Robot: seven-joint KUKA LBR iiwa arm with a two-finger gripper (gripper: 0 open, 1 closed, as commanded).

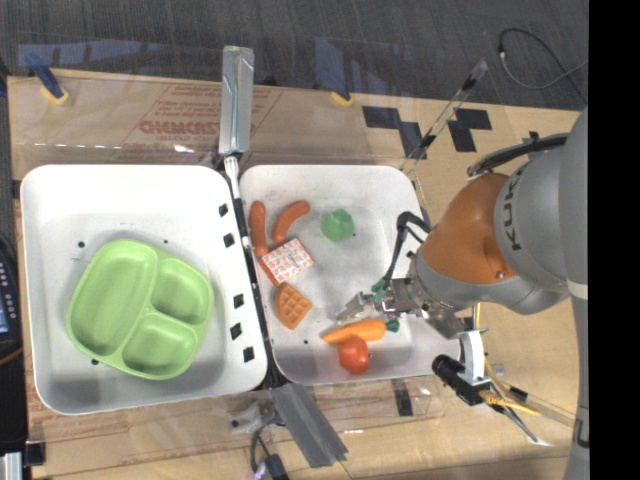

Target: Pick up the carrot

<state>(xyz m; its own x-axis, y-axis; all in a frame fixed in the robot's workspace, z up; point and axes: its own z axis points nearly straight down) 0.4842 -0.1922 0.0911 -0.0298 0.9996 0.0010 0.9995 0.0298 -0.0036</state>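
Observation:
The carrot (354,333) is a small orange piece lying on its side near the front of the right bin (380,183), resting against a red tomato (354,357). My gripper (368,312) hangs low over the bin just above and behind the carrot's right end, at the tip of the grey arm with its orange band (465,243). Whether it touches the carrot is unclear from this angle.
In the right bin lie two sausages (258,223) (291,218), a pink-checked block (288,260), an orange waffle piece (292,306) and a green pepper (339,226). The left bin (50,208) holds a green divided plate (140,308). A metal divider (236,98) stands between the bins.

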